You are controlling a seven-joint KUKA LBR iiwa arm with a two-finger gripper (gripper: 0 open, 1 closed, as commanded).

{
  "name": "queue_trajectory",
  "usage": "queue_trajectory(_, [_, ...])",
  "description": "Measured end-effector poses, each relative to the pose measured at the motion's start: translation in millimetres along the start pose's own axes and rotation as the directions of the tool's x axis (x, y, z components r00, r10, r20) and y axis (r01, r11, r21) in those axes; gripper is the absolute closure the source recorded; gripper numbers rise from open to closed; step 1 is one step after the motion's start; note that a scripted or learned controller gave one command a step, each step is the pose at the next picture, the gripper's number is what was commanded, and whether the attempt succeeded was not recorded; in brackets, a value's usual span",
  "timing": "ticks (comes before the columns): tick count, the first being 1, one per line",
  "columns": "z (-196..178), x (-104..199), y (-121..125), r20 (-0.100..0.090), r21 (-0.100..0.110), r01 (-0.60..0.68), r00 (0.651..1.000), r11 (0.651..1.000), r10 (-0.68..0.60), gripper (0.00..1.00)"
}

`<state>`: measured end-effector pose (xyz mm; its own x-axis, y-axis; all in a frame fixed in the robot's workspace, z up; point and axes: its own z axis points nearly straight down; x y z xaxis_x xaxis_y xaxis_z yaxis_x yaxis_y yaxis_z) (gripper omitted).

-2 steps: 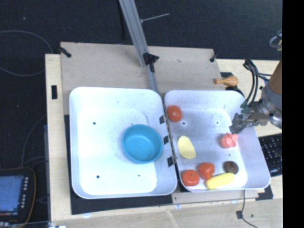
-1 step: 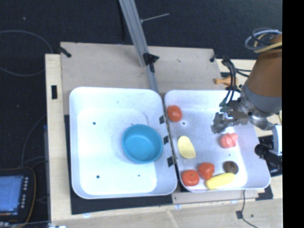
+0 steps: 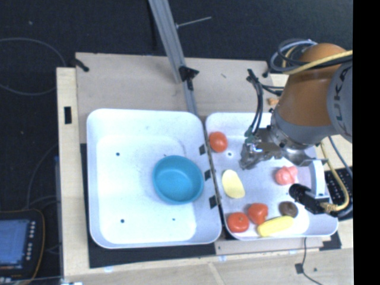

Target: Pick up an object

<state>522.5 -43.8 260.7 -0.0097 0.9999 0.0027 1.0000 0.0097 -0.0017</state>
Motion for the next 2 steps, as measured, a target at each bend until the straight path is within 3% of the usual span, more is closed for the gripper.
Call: queue_trajectory(2, [9.1, 99.8, 6.1, 0.0, -0.001, 0.0, 1.0, 1.0, 0.0, 1.0])
